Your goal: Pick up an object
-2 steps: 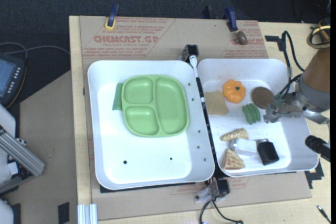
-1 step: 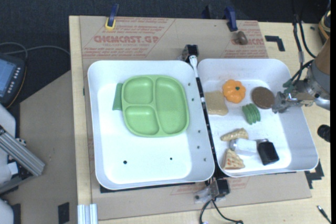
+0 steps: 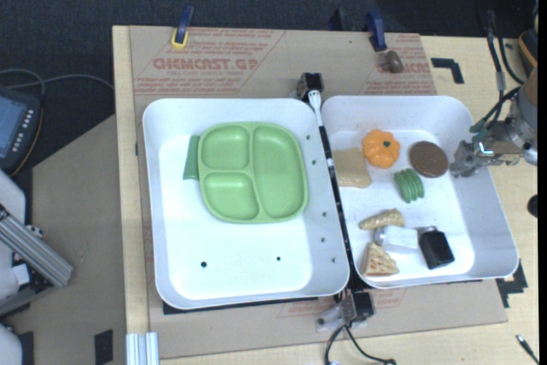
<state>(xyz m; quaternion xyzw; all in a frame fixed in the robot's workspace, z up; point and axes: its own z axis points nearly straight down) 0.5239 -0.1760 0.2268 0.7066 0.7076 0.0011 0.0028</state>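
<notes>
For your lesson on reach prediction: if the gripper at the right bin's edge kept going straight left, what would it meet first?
Most likely the brown disc, the nearest thing left of the gripper. Its height above the bin is unclear, so it might pass over.

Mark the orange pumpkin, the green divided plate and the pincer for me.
orange pumpkin (image 3: 381, 147): camera view, middle of its body.
green divided plate (image 3: 253, 172): camera view, ridge where its compartments meet.
pincer (image 3: 466, 160): camera view, at its tips, over the right bin's right edge.
</notes>
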